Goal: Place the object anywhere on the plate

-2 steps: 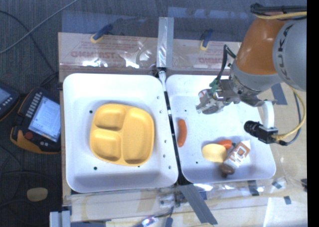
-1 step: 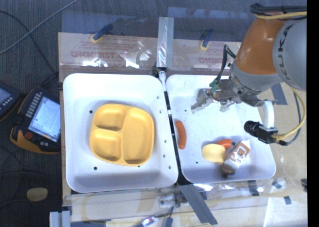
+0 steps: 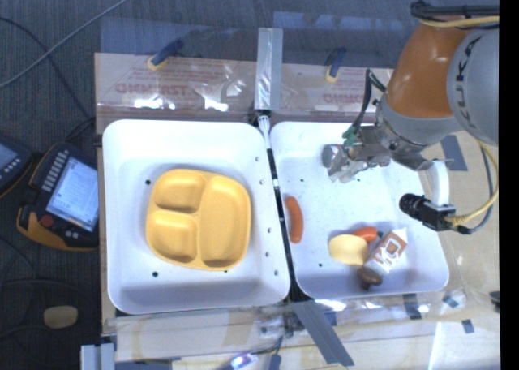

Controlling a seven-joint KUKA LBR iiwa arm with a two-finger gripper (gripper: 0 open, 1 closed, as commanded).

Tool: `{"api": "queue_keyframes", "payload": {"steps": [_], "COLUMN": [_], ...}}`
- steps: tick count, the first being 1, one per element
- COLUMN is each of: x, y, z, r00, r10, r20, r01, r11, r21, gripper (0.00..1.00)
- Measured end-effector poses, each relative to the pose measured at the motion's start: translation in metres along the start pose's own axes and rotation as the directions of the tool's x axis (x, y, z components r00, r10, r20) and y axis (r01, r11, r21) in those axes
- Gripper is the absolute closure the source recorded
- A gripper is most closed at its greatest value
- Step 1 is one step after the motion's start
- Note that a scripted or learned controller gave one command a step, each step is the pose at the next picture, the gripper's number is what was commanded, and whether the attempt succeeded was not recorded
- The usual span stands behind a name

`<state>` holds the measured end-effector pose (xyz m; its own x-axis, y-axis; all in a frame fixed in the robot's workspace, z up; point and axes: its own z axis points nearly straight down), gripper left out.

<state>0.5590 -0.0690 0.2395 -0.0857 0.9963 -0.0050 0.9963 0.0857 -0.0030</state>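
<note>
We judge the task barely begun. The yellow plate (image 3: 198,217), a divided one with three compartments, lies in the left bin (image 3: 122,149) at centre-left of the frame, and nothing rests on it. The things that could go there all lie in the right bin (image 3: 312,279): an orange sausage-shaped object (image 3: 294,219) along that bin's left wall, and a cluster toward the lower right of the frame, made up of a pale yellow object (image 3: 349,249), a small red-orange piece (image 3: 366,234) touching it, a small carton (image 3: 388,251) and a dark brown object (image 3: 370,277) at the carton's lower end. Which one is meant we cannot say. Picking up, carrying across the divider and setting down all remain.

The arm (image 3: 438,76) enters from the upper right of the frame, its orange band above the wrist. The gripper (image 3: 345,164) hangs over the upper part of the right bin, well apart from the cluster and the sausage-shaped object. We see nothing between its fingers, and whether they are spread or closed we cannot tell.
</note>
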Motion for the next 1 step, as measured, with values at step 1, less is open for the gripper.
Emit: {"api": "queue_keyframes", "payload": {"steps": [1], "x": [-0.1023], "y": [-0.0166], "z": [0.0074], "r00": [0.999], "r10": [-0.055], "r20": [-0.001], "r01": [0.055], "r11": [0.999], "r21": [-0.002], "gripper": [1.0]}}
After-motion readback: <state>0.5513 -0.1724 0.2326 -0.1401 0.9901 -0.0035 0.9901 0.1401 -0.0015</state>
